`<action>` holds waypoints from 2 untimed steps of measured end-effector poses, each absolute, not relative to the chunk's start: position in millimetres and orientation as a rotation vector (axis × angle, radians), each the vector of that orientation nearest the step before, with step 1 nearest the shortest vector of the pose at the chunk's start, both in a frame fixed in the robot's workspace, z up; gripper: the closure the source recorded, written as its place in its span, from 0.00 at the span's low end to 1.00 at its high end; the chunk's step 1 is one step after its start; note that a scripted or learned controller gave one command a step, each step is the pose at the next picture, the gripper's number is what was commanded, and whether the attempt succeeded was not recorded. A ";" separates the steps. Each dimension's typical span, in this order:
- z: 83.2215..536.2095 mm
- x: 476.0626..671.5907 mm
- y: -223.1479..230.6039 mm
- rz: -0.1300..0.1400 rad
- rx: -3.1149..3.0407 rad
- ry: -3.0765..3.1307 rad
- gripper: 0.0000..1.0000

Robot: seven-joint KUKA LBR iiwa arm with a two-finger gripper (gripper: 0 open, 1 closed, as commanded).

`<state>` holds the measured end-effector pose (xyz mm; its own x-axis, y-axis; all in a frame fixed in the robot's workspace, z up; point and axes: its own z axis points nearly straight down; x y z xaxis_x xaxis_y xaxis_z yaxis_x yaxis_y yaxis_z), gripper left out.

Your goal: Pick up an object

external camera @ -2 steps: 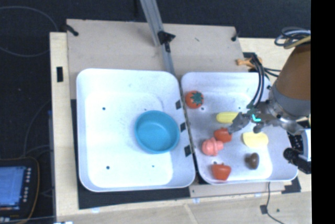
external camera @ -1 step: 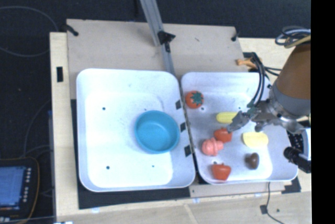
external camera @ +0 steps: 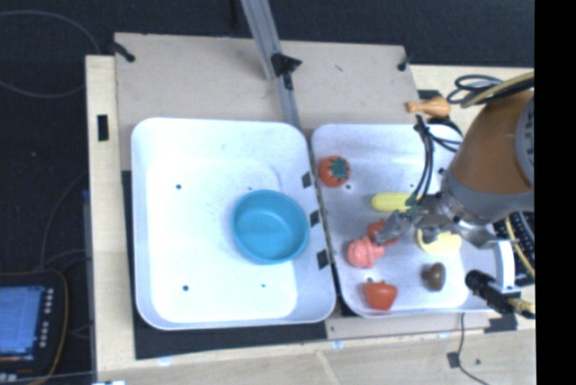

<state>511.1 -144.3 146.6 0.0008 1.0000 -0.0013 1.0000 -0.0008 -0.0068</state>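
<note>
Start at the left white plastic bin (external camera: 180, 284): you see one thing in it, a round light-blue plastic bowl (external camera: 269, 226), sitting upright toward the side that meets the other bin. The rest of that bin's floor shows only a few small dark specks.

Take the blue bowl as your landmark. Just right of it, past the dividing walls, lies the right white plastic bin (external camera: 360, 145), and this one holds all the small pieces. Right of the bowl and a little above it sits a round red-orange toy tomato with a green top (external camera: 334, 170), close to the bin's left wall. Right of the bowl and slightly below it you find a pink rounded toy (external camera: 363, 253), and lower still a red toy with a small green stem (external camera: 380, 294) near the bin's front wall. Further right, level with the bowl's upper rim, lies a short yellow toy shaped like a banana (external camera: 390, 201). Well to the right sit a pale yellow piece (external camera: 438, 240), partly hidden under the arm, and below it a small dark brown rounded toy (external camera: 434, 275).

The gripper (external camera: 389, 232) reaches in from the right, low over the bin, between the yellow banana toy and the pink toy, just beside the pink one. You cannot tell from here whether it is parted, closed or grasping anything.
</note>
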 end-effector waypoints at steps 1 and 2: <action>97.9 511.1 -146.2 0.004 -2.224 -2.222 0.00; 113.0 513.8 -145.7 -0.009 -2.234 -2.214 1.00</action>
<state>513.8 -145.7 113.0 0.0091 1.0000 0.0016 0.9999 -0.0091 0.0062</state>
